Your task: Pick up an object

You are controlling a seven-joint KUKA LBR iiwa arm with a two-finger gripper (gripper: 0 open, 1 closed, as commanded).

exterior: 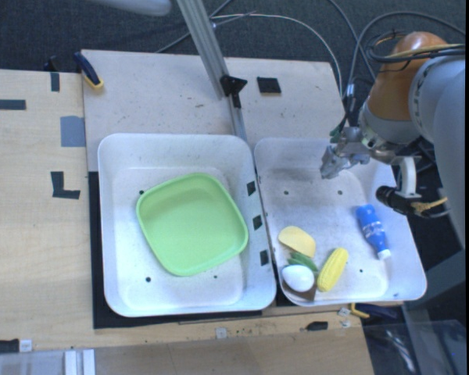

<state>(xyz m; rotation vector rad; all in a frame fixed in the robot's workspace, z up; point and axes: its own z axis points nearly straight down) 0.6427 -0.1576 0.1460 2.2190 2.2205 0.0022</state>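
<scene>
Right bin (391, 283) holds blue bottle (372, 229), cap pointing toward the near-right.

Robotics lab: grey industrial arm with orange band (422, 76) at 2 o'clock, loose black cables (297, 6) at 12, black tape markers (62, 184) on pale plywood bench (31, 233), two shallow white plastic bins (109, 209).

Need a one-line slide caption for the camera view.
Claw hovers over right bin; blue bottle, corn, egg below; green plate left.
</scene>
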